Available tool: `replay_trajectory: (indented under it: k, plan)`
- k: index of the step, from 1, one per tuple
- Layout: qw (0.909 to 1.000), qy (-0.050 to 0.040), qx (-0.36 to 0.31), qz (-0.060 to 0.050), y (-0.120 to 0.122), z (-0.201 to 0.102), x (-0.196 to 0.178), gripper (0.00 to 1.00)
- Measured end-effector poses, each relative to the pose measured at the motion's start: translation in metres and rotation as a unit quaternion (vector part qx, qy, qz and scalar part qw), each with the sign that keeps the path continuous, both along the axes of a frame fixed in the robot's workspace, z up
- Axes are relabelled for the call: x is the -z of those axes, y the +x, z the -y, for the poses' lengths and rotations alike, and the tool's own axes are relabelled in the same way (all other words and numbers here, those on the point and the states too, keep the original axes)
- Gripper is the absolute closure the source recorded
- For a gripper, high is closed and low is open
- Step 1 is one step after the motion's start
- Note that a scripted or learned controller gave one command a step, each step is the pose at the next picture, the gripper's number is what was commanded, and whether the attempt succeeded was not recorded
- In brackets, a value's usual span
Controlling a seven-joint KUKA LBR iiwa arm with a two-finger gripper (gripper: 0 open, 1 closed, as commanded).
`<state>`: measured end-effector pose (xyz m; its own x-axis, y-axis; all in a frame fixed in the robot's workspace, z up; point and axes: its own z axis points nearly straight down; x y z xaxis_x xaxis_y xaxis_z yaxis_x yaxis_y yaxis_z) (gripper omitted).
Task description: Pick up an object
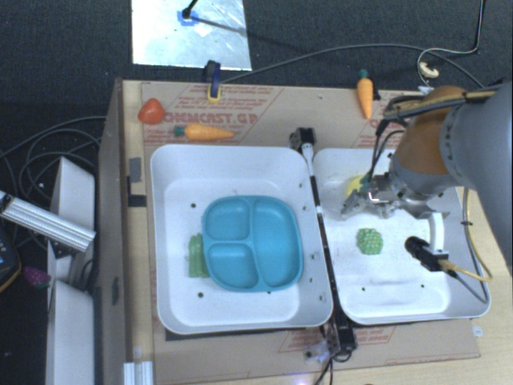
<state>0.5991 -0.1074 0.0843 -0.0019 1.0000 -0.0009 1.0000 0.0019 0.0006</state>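
Observation:
In the right bin (401, 299), a small green knobbly object (369, 241) lies near the middle. A yellow object (355, 185) sits at the bin's far left part, partly hidden by the gripper (362, 203). The gripper is low over the bin floor, right beside the yellow object and just above-left of the green one. The grey arm with its orange band (425, 147) covers the bin's far right side. The left bin (176, 183) holds a blue divided plate (252, 241) and a green piece (196, 257) against the plate's left edge.
On the cardboard behind the bins lie an orange carrot (208, 132), a second carrot (365, 95) and a red-orange fruit (151, 111). A blue clamp (212, 79) stands at the back edge. A black and white fitting (429, 247) with cables hangs over the right bin.

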Motion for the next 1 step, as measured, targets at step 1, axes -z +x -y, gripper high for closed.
replay_trajectory:
  k: [1]
  plan:
    - [1.0000,0.0006,0.000,0.000,-0.0422,-0.0146,0.0002,0.00]
